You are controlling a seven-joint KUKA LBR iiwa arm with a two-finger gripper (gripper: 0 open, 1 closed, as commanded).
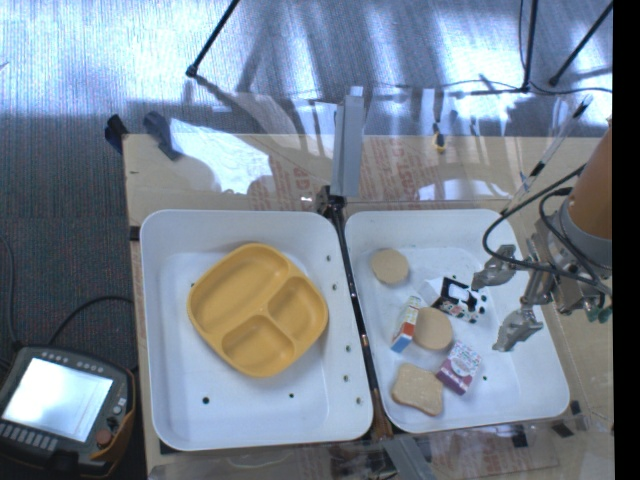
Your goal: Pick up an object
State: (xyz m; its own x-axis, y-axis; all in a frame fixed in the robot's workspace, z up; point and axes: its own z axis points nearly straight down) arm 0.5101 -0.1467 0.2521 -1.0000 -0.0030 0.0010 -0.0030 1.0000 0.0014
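The objects to pick from, as we see them, all lie in the right-hand shallow white bin [520, 388]: a round tan cookie-like disc [389, 266] near its far left corner, a small black-and-white patterned toy [459, 297] in the middle, a small white carton with red and blue ends [406, 325] touching a second rounded tan piece [434, 329], a pink-and-white packet [459, 368] just beside that, and a slice of toast-coloured toy bread [418, 389] near the front wall. We see the bench [230, 168] as a pale brown board with a clear sheet over its far part, standing on dark grey ribbed carpet [60, 98] streaked with sunlight; thin black stand legs cross the floor behind, and a handheld control pendant with a lit screen [62, 400] sits at the lower left. The left-hand shallow white bin [170, 388] holds a yellow plastic divided plate [258, 309] with three compartments, lying flat and turned at an angle. The two bins touch along their inner walls. The grey two-finger gripper [505, 298] hangs over the right bin's right side, its fingers spread wide with nothing between them, near but apart from the patterned toy.
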